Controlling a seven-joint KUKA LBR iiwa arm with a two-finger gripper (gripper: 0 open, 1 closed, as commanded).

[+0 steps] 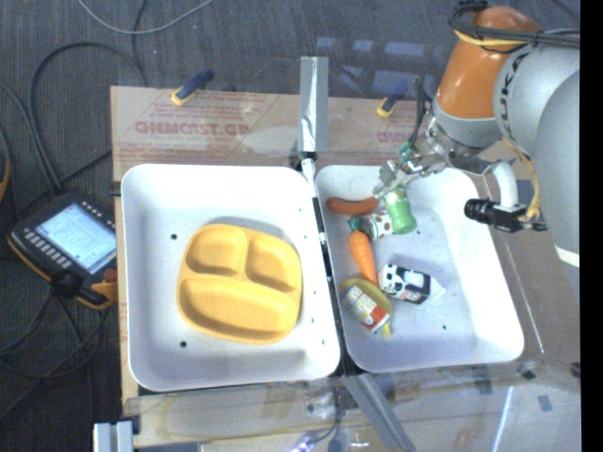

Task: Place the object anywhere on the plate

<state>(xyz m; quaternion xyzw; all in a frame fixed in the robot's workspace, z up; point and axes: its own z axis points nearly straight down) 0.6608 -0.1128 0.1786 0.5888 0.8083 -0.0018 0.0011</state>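
My gripper [399,179] hovers by the green bottle [399,211]; jaw state I can't tell. It looks light, rigid, slippery, so I'd pinch mid-body for the yellow plate [241,283].

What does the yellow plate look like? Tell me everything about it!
The yellow plate is a rounded, squarish tray that looks like smooth plastic. Raised ridges split it into three sections: two smaller ones along the far side and one long one along the near side. It lies flat, right side up, turned a little askew, near the middle of the left white bin. Nothing rests in any section, and it touches only the bin floor beneath it.
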